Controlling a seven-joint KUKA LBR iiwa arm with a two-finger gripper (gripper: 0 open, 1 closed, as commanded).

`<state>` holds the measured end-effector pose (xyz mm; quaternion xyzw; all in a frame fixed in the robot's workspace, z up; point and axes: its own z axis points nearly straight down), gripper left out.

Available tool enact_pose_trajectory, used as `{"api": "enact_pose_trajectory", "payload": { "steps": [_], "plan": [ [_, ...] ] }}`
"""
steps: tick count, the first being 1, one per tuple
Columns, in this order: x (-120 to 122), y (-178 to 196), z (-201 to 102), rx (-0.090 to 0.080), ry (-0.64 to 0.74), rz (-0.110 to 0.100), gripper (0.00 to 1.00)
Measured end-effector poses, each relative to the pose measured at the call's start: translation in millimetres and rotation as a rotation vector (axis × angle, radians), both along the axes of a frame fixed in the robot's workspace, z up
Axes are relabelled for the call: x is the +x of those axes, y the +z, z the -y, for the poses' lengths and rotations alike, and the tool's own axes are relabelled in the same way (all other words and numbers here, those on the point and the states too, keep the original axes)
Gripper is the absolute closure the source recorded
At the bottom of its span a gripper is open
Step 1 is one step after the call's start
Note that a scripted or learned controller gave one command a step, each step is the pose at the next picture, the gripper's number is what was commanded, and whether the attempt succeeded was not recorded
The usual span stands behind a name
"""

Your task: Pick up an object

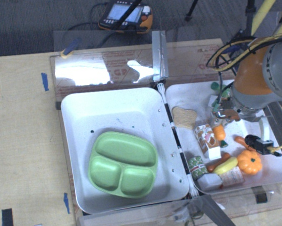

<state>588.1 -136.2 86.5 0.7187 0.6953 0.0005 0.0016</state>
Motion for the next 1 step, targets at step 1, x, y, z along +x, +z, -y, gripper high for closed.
{"api": "enact_pose_trajectory", "payload": {
  "steps": [1],
  "plan": [
    [-13.9, 140.4, -64.2, 0.001, -0.052, -0.002, 1.0]
  ]
}}
